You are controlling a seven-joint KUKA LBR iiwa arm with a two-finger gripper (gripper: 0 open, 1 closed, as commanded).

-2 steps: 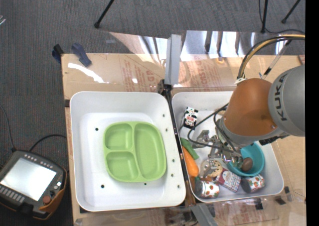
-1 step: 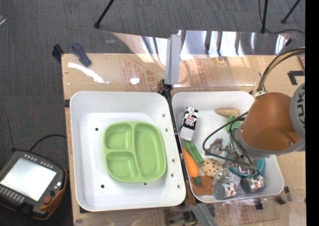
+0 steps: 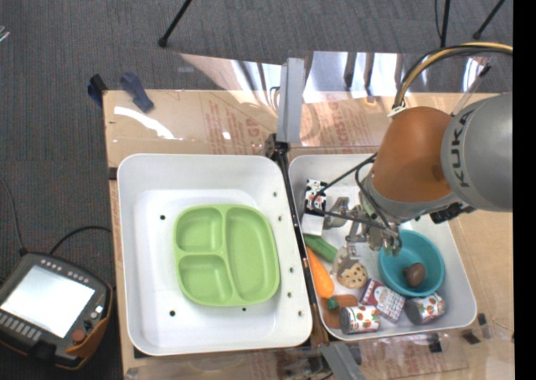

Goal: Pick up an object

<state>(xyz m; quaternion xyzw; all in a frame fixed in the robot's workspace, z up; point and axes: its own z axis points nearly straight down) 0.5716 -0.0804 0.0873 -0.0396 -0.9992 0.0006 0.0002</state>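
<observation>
Arm (image 3: 452,161) reaches in from the right and hangs over the right bin (image 3: 465,286), its orange band sitting above the wrist. From my station I see the end effector (image 3: 368,232) low over the middle of that bin, just left of a blue bowl (image 3: 410,265), but the metal parts blur together and I cannot tell how it is set or whether anything is in it.

Every candidate for the pick lies in the right bin. A small brown object (image 3: 414,273) rests inside the blue bowl. A green vegetable (image 3: 322,248) and an orange carrot (image 3: 322,279) lie along the left wall, the carrot nearer the front. A cookie-like piece (image 3: 351,274) sits just below the end effector. A black-and-white item (image 3: 315,196) is near the back left corner. Along the front edge I count 2 small cans (image 3: 360,318), (image 3: 425,309) with a dark red box (image 3: 382,299) between them.

In the left bin (image 3: 142,194) a green divided plate (image 3: 226,254) with 3 compartments lies flat. Both bins rest on the bench (image 3: 209,123).
</observation>
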